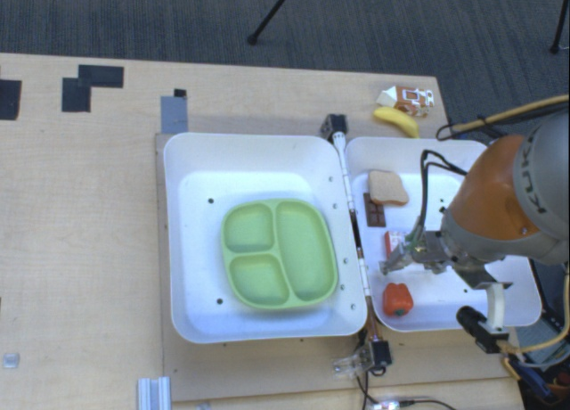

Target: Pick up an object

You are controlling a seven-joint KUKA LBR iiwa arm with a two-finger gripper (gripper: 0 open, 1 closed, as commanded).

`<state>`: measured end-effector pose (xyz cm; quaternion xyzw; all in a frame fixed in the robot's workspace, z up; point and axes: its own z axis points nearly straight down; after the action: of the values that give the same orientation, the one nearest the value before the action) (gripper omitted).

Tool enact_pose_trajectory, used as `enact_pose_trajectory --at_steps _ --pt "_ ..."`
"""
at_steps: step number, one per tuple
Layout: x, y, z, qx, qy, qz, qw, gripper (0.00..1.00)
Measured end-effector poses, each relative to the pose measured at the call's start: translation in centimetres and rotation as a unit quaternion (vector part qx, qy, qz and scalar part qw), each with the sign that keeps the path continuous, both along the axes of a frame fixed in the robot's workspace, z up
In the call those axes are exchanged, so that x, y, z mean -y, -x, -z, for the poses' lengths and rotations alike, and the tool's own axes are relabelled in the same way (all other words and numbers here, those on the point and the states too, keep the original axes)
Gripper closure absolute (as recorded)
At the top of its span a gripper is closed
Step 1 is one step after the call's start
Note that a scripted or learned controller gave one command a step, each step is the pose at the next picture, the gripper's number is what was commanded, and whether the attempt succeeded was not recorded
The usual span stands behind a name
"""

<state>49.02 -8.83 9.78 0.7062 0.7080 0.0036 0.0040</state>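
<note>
Over the right bin (525, 310), near its left wall, the gripper (398, 257) hangs above the small red packet (393, 242); whether it grips anything I cannot tell. Descent and closing seem next.

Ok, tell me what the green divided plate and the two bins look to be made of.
The green divided plate: likely moulded plastic, going by its even pale colour, soft sheen and rounded compartment ridges. The left bin and right bin: probably thin glossy white plastic, with smooth rounded corners and light glare, though coated metal can't be ruled out.
</note>
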Motion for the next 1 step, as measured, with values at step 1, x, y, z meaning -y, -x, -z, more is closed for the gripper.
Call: enact_pose_trajectory --at_steps 1 --pt "-0.06 -0.12 -1.04 0.001 -0.0001 -0.001 1.0000 1.00"
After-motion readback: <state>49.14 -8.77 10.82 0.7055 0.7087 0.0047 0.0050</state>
